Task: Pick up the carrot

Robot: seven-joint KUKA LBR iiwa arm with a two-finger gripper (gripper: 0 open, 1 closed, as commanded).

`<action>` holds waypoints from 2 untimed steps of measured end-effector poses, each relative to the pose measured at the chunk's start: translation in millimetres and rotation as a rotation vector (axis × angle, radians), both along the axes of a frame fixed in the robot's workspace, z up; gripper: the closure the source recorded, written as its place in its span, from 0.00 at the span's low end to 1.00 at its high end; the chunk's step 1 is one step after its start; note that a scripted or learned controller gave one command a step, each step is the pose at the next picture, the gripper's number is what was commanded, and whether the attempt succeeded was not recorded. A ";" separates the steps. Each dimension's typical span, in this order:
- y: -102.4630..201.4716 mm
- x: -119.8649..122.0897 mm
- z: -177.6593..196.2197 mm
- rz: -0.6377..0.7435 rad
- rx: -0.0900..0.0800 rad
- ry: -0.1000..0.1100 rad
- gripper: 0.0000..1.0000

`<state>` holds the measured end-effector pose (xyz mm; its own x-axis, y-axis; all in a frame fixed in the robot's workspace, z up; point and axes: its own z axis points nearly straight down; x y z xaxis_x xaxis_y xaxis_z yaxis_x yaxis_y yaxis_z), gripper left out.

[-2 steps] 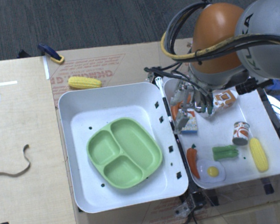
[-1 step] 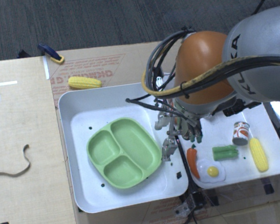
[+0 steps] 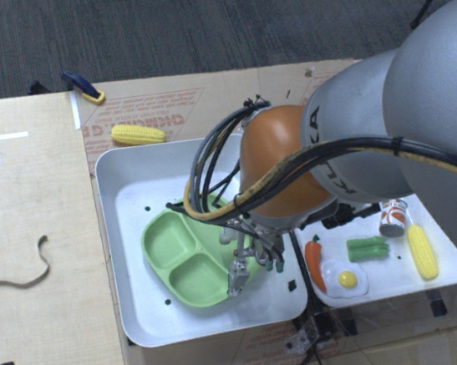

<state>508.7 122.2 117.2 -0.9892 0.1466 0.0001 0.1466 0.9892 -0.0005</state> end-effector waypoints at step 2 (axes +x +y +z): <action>56.6 15.6 -24.8 0.196 0.001 -0.004 0.00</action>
